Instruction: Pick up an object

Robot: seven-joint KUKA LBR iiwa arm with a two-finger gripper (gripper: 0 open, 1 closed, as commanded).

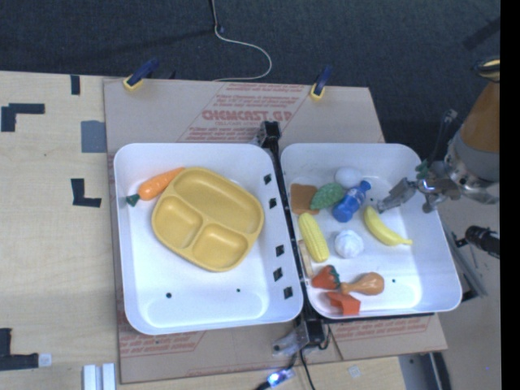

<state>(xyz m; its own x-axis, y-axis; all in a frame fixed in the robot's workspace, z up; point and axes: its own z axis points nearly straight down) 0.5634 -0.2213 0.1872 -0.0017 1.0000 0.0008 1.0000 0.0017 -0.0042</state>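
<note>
L bin [138,299] holds tray [208,218], carrot [156,184] at its far-left edge — R bin [431,291]: corn [314,236] left, banana [383,227] right, bottle [349,203] between.

Wooden bench [49,242] is carrying a cardboard sheet [236,116] at frame centre; two white bins are sitting on it, left bin [195,299] and right bin [422,275], touching.

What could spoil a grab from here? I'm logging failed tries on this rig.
The gripper hovers at the right bin's far edge near the banana, which lies slanted; fingers may slide off it. The blue bottle, green toy and white ball crowd together, so a grab there may knock neighbours.
</note>
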